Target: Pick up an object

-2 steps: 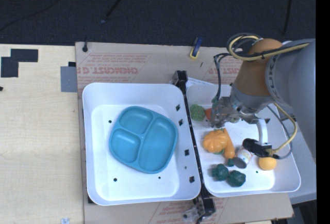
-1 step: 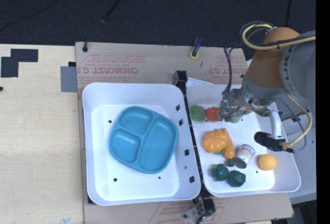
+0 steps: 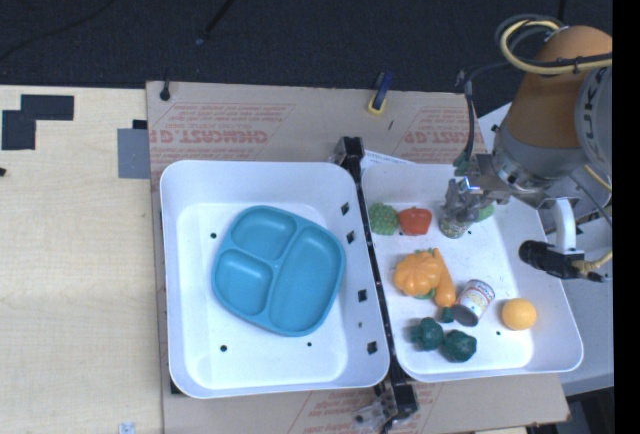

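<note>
Clearly nothing is lifted yet; the gripper [image 3: 457, 219] sits low in the right bin [image 3: 560, 347] near the tomato [image 3: 414, 220]; I cannot tell its state.

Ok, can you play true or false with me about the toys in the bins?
1. The blue divided plate lies in the left bin. True.
2. The red tomato sits beside the green broccoli. True.
3. The small can is standing on the blue plate. False: it lies in the right bin, near the orange pepper.
4. The claw is over the left bin. False: it is over the right bin, beside the tomato.
5. The yellow-orange ball is in the right bin. True.
</note>
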Robot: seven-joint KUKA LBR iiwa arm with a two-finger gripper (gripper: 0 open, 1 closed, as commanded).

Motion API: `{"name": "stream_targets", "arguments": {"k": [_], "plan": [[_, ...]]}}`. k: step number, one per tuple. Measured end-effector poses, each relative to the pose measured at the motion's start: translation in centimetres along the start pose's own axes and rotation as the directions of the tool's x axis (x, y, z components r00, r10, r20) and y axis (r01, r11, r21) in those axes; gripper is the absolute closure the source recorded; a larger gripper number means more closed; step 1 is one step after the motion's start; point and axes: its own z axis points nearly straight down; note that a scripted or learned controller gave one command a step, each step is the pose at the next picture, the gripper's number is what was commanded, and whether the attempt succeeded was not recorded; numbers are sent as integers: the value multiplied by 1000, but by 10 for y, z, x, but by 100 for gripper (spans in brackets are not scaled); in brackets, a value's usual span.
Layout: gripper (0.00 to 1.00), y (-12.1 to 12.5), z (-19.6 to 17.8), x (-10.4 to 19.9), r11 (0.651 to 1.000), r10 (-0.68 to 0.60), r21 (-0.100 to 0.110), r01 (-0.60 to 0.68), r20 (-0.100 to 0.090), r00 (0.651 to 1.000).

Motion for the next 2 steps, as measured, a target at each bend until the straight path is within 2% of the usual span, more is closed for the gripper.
{"name": "stream_targets", "arguments": {"k": [1, 2], "plan": [[100, 1, -29, -1, 1000, -5, 2, 5, -1, 1000], [100, -34, -18, 44, 1000, -7, 9, 7, -3, 1000]]}}
